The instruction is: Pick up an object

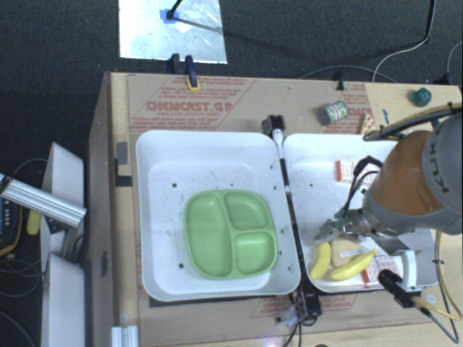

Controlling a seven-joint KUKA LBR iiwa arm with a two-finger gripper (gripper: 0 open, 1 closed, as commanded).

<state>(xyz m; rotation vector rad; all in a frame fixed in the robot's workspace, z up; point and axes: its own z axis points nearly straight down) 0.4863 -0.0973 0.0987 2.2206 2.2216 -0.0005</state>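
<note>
Gripper point(340, 226) hung low in the frame's lower right, finger state impossible to tell, bananas point(340, 262) just below it, long axes slanting up-right.

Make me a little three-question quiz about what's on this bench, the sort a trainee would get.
1. True or false: the green divided plate lies in the left bin.
2. Which bin is the end effector over? A) the left bin B) the right bin
3. Fill in: the yellow fruits near the right bin's front edge are ____.

Key: 1. true. 2. B; the arm reaches in from the right. 3. bananas, lying just in front of the end effector.
</note>
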